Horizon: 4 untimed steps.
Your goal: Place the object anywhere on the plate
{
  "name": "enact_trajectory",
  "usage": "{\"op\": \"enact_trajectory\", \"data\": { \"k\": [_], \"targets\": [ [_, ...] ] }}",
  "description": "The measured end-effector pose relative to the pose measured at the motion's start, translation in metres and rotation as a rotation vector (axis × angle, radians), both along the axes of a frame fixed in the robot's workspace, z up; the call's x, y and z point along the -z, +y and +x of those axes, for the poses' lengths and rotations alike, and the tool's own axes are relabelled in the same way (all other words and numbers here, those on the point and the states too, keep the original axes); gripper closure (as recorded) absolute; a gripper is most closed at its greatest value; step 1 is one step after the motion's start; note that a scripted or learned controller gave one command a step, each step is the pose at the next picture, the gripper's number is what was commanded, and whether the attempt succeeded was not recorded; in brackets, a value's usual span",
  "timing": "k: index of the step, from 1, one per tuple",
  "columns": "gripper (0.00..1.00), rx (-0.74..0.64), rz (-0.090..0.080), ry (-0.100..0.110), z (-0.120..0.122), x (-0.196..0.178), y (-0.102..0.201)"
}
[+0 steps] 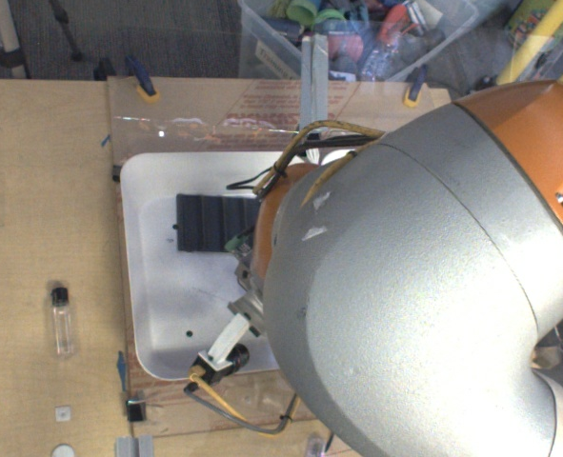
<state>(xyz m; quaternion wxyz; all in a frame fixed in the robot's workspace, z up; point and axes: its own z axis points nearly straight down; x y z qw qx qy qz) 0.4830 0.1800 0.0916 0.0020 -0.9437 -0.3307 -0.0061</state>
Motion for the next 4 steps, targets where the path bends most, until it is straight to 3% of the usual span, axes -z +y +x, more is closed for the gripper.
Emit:
{"op": "enact_trajectory", "data": {
  "k": [1,2,3,4],
  "targets": [
    [1.0,-0.252,-0.01,0.013,0.014,-0.058,0.029],
    [1.0,-0.92,-0.013,0.007,0.04,-0.1,0.026],
    [1.0,-0.89,-0.012,0.007,0.101,-0.108,0.043],
    [1.0,-0.714,-0.01,-0.002,0.068,0.002,0.038]
  ]
}}
